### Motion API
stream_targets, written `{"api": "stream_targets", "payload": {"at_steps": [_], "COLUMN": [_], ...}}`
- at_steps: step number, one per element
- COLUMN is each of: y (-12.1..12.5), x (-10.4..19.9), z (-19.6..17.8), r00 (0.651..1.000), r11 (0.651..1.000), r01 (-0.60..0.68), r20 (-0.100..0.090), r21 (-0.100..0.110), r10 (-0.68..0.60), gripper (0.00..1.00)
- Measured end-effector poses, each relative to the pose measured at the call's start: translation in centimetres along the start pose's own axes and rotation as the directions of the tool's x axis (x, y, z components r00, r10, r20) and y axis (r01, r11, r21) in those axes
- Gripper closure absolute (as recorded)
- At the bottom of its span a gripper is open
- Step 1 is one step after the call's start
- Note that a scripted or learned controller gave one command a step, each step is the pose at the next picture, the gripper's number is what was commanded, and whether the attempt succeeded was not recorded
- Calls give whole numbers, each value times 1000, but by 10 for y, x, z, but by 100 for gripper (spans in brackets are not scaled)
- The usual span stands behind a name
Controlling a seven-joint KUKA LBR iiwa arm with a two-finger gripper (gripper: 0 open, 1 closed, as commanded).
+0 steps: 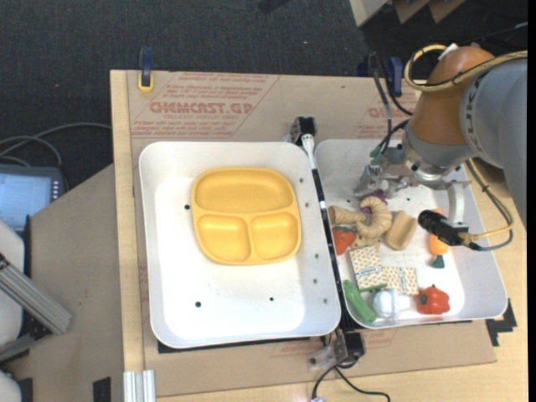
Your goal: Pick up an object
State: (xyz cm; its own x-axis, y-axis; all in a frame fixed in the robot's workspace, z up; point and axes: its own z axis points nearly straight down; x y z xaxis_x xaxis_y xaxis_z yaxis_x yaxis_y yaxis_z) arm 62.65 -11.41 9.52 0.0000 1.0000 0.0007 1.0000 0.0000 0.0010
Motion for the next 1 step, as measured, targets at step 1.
{"api": "stream_targets", "payload": {"at_steps": [1], "y": [-28], "x": [40], "z": [-96], "r00": [1000], "r11": [1000], "r01": [4], "r20": [0], "r21": [-7], "r10": [-4], "gripper": [100]}}
